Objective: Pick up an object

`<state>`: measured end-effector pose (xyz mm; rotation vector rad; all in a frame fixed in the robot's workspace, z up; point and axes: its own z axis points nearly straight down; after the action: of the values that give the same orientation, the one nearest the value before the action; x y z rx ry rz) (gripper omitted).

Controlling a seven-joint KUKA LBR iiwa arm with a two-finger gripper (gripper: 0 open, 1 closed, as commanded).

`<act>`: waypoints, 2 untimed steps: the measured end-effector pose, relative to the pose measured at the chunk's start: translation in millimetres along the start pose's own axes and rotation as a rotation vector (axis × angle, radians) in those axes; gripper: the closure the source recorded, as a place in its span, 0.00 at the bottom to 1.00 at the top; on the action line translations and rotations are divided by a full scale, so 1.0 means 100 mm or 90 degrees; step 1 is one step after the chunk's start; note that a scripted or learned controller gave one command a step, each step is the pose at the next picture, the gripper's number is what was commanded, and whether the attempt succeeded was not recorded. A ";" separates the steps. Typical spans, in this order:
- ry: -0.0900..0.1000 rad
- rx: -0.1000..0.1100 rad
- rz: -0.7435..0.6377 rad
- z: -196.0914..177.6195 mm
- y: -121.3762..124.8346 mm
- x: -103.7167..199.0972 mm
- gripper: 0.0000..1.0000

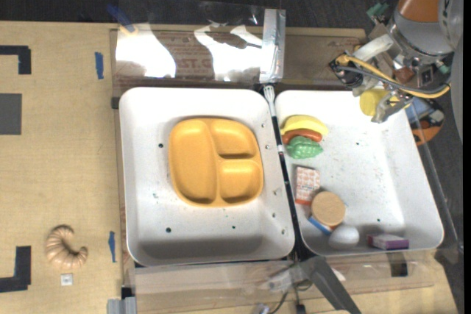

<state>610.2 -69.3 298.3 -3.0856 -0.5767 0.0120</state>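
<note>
While pincer (380, 108) hangs over right bin (412, 180) | grip state unclear | no legible labels

cam: single fixed overhead | tilted down over both white bins (140, 158) | mid distance | arm (430, 0) enters from right

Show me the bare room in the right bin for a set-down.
Right bin: its middle and right side are bare, between the gripper and the purple block. Crowded down its left wall: toy burger, packet, wooden disc, white ball.
</note>
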 end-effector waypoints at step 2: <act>0.000 0.001 -0.141 1.17 -0.39 -0.12 1.00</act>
<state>583.9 -37.4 182.0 -3.0015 -0.9129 0.0116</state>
